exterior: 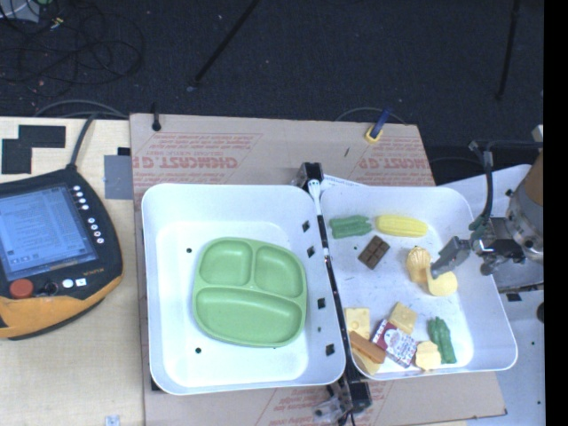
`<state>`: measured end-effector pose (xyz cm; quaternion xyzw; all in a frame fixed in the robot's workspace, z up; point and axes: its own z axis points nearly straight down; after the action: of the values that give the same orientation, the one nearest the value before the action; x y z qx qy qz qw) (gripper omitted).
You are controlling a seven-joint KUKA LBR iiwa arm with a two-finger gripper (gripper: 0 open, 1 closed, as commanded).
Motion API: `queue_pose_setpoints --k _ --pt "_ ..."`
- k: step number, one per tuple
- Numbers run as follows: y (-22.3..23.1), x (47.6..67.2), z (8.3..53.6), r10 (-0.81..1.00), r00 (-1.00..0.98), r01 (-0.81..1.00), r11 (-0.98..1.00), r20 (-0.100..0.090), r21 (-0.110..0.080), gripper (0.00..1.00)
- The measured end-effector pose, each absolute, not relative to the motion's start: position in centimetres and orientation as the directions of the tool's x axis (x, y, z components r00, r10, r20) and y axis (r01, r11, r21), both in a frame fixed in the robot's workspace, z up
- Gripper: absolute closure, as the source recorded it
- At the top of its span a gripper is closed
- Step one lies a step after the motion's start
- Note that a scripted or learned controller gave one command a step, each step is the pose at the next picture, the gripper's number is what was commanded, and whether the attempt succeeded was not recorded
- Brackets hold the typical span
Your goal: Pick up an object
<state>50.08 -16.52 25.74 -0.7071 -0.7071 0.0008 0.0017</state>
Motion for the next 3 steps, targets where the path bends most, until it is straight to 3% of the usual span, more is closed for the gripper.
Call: queue_pose_setpoints --k 1,2,3 --pt "-18.8 47.9 17.4 1.000 0.001 1.000 -0.001 0.003 -0.011 0.00" --pt "-17.1 57.7 8.5 1.000 -0.004 1.000 0.004 -0.003 0.008 0.00" --pt "-18.9 64.9 20.9 1.000 -0.002 1.000 0.002 -0.005 0.015 0.00"
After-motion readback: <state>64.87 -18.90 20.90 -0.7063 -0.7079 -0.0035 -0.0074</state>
